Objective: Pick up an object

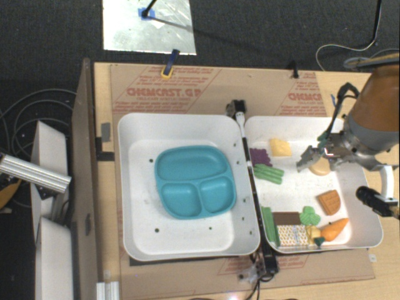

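Observation:
My gripper (319, 157) hangs low in the right bin (369, 230), near its upper right, and stands open. A pale tan round piece (320, 169) lies on the bin floor just below it, partly hidden by it. Nothing is lifted. Around it lie a yellow cheese wedge (280, 147), purple grapes (260, 157), a green pea pod (269, 174), a brown toast slice (329, 201), green broccoli (309, 216), an orange carrot (335, 229), a brown bar (286, 218) and a patterned box (292, 235).
The left bin (134, 167) holds a blue divided plate (195, 181). A ridge (247, 161) separates the two bins. The grey arm with its orange band (378, 99) comes in from the right. A black part (377, 202) sticks out by the right bin's edge.

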`<state>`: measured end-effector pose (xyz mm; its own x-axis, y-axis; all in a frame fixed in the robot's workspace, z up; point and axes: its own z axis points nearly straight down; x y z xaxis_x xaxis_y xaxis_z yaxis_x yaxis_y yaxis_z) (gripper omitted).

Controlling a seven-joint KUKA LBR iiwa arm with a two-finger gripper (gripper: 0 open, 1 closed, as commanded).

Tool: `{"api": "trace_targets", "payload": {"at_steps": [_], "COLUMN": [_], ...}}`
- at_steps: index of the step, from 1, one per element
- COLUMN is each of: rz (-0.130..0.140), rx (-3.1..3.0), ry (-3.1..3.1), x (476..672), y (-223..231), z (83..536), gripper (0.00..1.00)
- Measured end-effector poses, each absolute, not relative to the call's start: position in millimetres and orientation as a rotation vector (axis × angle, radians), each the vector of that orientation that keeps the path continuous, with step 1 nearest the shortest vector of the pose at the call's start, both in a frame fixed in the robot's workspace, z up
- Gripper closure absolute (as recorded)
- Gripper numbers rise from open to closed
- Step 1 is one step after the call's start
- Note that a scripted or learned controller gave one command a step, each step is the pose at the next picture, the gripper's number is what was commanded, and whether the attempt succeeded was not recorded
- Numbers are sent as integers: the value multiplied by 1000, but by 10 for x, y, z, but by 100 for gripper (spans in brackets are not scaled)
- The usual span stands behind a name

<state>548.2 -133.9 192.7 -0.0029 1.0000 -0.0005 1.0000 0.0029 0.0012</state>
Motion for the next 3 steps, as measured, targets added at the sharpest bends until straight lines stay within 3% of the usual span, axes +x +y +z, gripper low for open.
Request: {"api": "trace_targets", "payload": {"at_steps": [1,2,3], "rz": [1,4,8], "rx": [2213,2211,2208], "ry": [2232,2224,2222], "x": [5746,6084,6724], "y": [-960,-1012,-1345], "z": [1491,833,865], "gripper": [0,0,0]}}
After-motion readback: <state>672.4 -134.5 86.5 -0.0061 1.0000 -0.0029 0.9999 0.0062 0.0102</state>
